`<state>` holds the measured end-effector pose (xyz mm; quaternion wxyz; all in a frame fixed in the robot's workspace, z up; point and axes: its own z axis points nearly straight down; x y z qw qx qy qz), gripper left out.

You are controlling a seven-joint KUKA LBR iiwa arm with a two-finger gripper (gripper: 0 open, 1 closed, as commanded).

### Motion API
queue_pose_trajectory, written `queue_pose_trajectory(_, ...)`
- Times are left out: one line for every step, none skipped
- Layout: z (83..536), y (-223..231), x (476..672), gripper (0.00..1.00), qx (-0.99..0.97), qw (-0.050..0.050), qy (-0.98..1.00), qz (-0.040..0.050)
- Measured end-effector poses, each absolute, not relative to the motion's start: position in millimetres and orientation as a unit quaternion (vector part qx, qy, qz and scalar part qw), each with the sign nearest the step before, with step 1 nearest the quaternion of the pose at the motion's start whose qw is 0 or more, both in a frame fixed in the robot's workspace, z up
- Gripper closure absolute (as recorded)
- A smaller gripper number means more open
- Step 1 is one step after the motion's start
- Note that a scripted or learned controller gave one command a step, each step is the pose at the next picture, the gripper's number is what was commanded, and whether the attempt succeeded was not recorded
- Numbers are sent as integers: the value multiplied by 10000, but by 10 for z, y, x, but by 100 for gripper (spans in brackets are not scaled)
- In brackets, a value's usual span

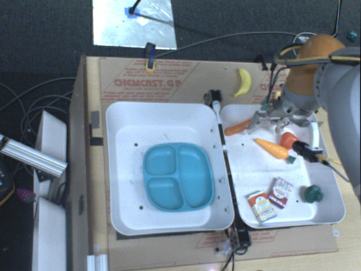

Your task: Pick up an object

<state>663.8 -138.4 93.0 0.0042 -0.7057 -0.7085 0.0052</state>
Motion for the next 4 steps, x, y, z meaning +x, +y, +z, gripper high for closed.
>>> queue_pose_trajectory(845,-1561,6257,0,-7064,-9,-7078,0)
queue_pose_trajectory(845,-1363,6019,0,-7065,-4,-7077,-3)
queue_pose_trajectory(955,-1366,6028,100,-7062,-14,-7080,-12)
queue_pose_trajectory(1855,-585,5971,100,-7055,-12,-7087,-18)
